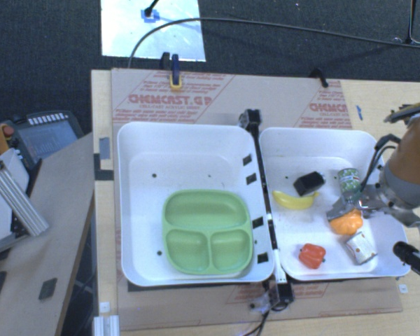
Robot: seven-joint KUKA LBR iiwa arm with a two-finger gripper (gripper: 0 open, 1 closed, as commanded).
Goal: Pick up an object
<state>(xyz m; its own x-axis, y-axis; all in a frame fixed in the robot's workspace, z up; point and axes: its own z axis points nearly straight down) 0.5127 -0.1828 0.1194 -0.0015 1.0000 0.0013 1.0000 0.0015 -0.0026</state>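
**Operator:** Where is the tool, and what has it got?

**Spotter:** You'll find the tool (351,207) low in the right bin (322,142), near that bin's right side, with the grey arm (409,166) coming in from the right edge. Its metal tip sits right on top of the orange fruit (346,223), touching or just above it. How far its fingers are spread you can't judge from here, and I can't tell either; the tip is small and blurred, so I won't say it has hold of anything.

**Operator:** What else is in that bin?

**Spotter:** Look just left of the tool for a yellow banana (295,200) lying flat, and a black block (309,183) touching its upper end. A green-labelled can (348,180) stands just above the orange fruit, beside the arm. A small white packet (361,247) lies below and right of the fruit, and a red item, possibly a pepper (311,255), sits near the bin's front wall.

**Operator:** And the left bin?

**Spotter:** You have a green divided plate (208,231) there, resting flat toward the front of the left bin (147,159). Both bins sit side by side on the table (217,93), which is covered by a printed cardboard sheet
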